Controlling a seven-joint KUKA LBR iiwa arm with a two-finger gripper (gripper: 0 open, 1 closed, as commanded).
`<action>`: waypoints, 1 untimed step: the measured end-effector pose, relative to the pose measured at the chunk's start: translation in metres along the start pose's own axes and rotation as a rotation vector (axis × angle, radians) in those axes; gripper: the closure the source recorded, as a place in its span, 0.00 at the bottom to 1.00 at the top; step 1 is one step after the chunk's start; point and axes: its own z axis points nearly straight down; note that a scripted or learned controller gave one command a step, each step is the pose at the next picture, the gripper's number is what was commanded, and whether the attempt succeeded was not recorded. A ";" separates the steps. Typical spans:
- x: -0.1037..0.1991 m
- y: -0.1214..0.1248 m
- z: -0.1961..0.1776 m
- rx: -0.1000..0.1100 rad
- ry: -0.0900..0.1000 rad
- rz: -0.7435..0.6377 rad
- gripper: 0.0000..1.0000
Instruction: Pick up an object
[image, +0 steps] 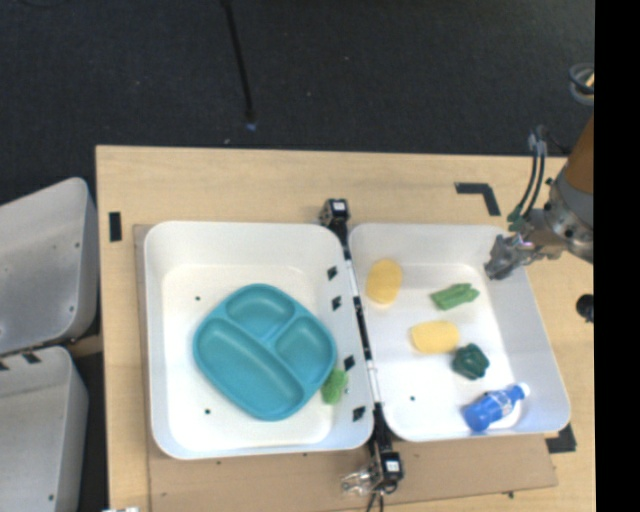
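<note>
Over the right bin's (545, 330) far right corner the jaws (503, 257) hang at the end of the grey arm; whether they are released or clenched cannot be told, and nothing shows between them. Below them in that bin lie a yellow piece (384, 281), a light green piece (455, 296), a second yellow piece (434, 336), a dark green piece (470, 361) and a blue bottle (493, 407), all apart from the jaws. On the desk (250, 180), the left bin (160, 300) holds a teal divided tray (262, 350) with a small green piece (334, 384) touching its right edge.
</note>
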 end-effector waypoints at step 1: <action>0.054 0.008 0.000 0.000 0.000 0.000 1.00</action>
